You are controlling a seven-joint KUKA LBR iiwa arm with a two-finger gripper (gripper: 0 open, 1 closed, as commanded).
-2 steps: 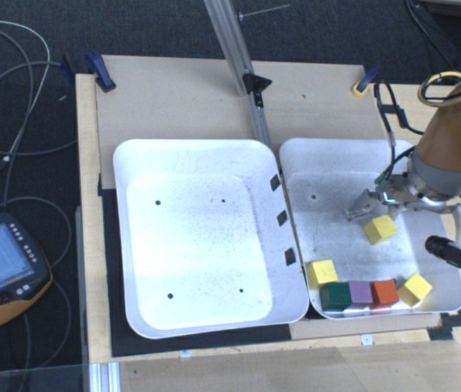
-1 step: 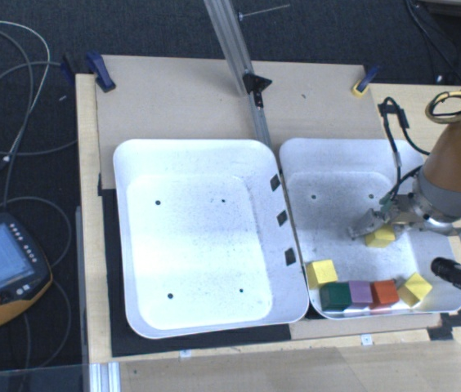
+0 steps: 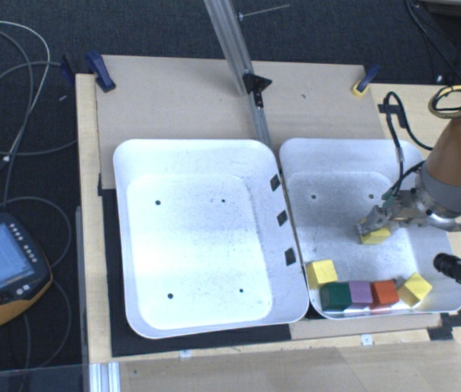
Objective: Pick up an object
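Right of centre in the frame, on the floor of the right bin (image 3: pixel 328 170), lay a small yellow block (image 3: pixel 376 235), and the gripper (image 3: pixel 375 224) was directly over it, its tips down at the block's upper face. We could not tell whether the fingers stood apart or had closed on the block; the tips and block merged at this slant, so we would not call it held.

Lower in the same bin sat the other pieces: a yellow cube (image 3: pixel 322 272), then a row against the lower rim of a green block (image 3: pixel 336 294), a purple block (image 3: pixel 361 291), an orange block (image 3: pixel 385 292) and a second yellow cube (image 3: pixel 417 288).

We judged the step in hand to be the grasp itself. Doing it well would mean the fingers straddling the block squarely, closing fully, then lifting straight up before any sideways travel, since a tilted or off-centre pinch could squirt so small a piece out.

Room looked generous: bare bin floor lay above and to the left of the block, the row of pieces was well apart below, and the right rim stood near under the arm (image 3: pixel 455 158). The left bin (image 3: pixel 132 158) offered open floor beyond the shared divider.
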